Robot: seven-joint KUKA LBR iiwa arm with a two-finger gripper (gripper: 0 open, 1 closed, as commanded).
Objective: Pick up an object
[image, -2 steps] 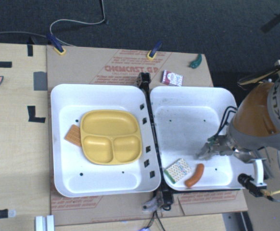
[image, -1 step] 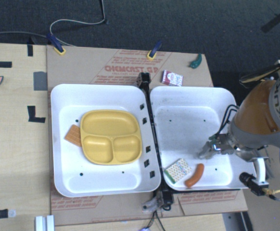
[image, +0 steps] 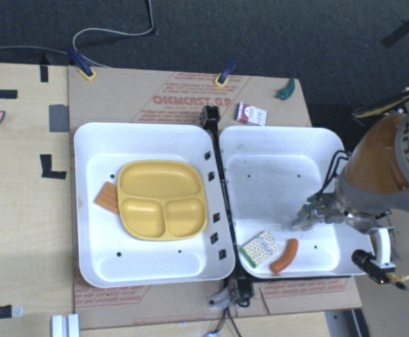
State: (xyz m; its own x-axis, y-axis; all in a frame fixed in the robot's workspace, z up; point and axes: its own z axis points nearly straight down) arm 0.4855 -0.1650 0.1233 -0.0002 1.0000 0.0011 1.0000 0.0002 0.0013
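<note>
From my remote seat I had the gripper (image: 308, 215) low inside the right bin (image: 278, 142), over bare white floor near the bin's right wall. It read as a small grey cluster against the white, and I could not tell how it was set; nothing showed in it, so I counted no object as held.

The nearest candidates lay just down and to the left of it, toward the bin's front edge: an orange sausage-shaped toy (image: 284, 256), lying at a slant, and close beside that a small patterned packet (image: 260, 248) tucked into the front left corner. Both were apart from the gripper. I judged the sausage the likelier target, being the closer and lying in the open, while the packet sat tight to the wall where a grasp would be crowded.

The arm (image: 377, 163) came in from the right, its orange band bulking over the bin's right rim and its wrist bent down and leftward into the bin, a reach that suited working the floor of that bin.

Further out, the left bin (image: 92, 142) held a yellow divided tray (image: 164, 199) with a brown cracker-like piece (image: 107, 198) poking from under its left side, all well apart from the gripper. Beyond the bins, on the cardboard-covered worktop (image: 120, 93), lay a small red-and-white carton (image: 250, 114) and a teal scrap (image: 286, 88).
</note>
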